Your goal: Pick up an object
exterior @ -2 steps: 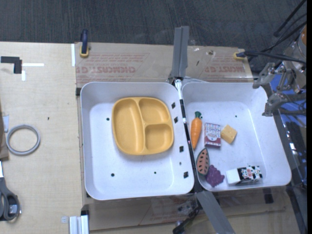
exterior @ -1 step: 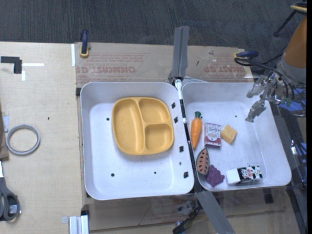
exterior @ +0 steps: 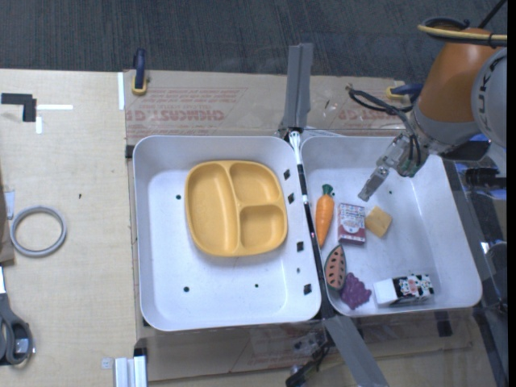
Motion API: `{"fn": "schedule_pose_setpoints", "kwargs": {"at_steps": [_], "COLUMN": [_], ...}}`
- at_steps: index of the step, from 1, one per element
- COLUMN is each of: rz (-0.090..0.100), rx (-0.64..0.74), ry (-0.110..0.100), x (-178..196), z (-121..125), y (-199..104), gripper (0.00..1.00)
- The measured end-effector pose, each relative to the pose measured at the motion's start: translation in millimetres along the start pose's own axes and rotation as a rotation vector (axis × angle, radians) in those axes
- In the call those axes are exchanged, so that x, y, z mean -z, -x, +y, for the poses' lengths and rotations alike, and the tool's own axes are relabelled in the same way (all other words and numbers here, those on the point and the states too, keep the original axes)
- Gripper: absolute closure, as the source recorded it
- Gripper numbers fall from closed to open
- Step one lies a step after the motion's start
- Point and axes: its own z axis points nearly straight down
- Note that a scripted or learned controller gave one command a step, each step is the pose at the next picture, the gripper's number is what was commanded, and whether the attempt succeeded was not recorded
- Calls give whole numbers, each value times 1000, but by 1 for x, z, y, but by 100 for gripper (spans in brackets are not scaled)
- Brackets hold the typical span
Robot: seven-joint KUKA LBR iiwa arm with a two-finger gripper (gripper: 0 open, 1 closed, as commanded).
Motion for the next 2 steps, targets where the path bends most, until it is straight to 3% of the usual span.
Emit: {"fn": "schedule_pose_setpoints", "kwargs": {"at_steps": [1,2], "rz": [-5,-5], "rx": [51,318], "ry": [3,1], "x": [-41,-37], "z": [6,-39], "y": [-45,0], "gripper": [0,0]}}
